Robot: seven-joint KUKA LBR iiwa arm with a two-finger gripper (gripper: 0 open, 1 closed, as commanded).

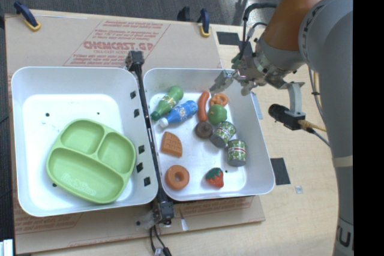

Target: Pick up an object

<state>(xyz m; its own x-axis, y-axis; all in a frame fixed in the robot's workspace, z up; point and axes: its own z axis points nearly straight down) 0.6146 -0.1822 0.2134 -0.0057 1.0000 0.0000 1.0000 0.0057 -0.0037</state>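
The right bin (255,180) holds several toy foods. Among them are a green bottle (167,102), a blue bottle (179,113), a red sausage (203,104), a green pepper (217,114), a chocolate donut (204,129), two cans (224,132) (237,152), a strawberry (215,177), an orange donut (177,177) and an orange wedge (171,144). My gripper (234,83) hovers over the bin's far right corner, just above a small orange piece (219,99). It is open, with nothing between its fingers.
A green divided plate (91,160) lies in the left bin (24,129). A black clip (135,59) sits where the two bins meet at the back. Printed cardboard (120,42) lies behind the bins. A black fitting with a cable (287,117) juts out right of the right bin.
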